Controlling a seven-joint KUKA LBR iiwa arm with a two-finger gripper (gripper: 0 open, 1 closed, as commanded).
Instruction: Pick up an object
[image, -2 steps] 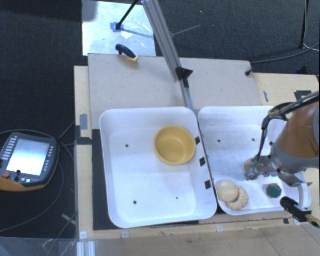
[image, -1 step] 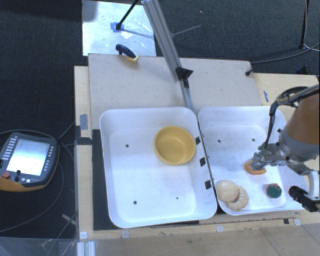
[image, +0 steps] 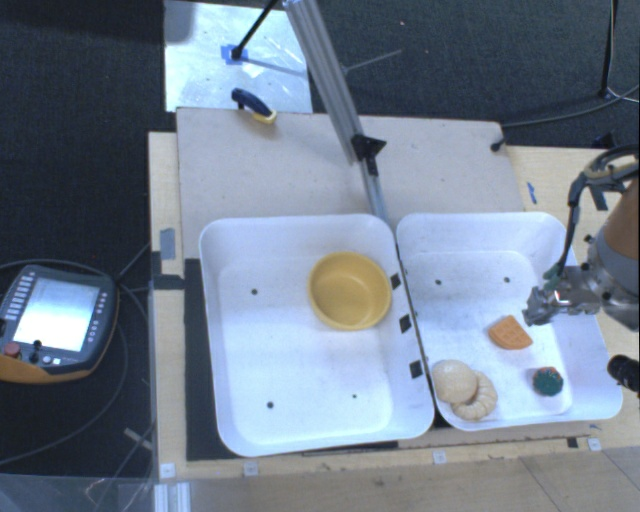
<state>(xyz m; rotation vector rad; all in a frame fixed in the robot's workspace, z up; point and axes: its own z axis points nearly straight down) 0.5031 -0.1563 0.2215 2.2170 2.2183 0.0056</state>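
Gripper (image: 537, 308) low over right bin (image: 470, 235), above orange wedge (image: 510, 334), finger state unclear

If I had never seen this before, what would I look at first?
Probably the yellow bowl, sitting alone near the top right of the left bin. Next, the pincer reaching in over the right bin, just above an orange wedge, with a cream pastry and a small teal ball nearer the front.

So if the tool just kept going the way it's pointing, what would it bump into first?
Probably the orange wedge: the tool points down and leftward at the right bin, and the wedge lies nearest below its tip. Height is hard to judge here.
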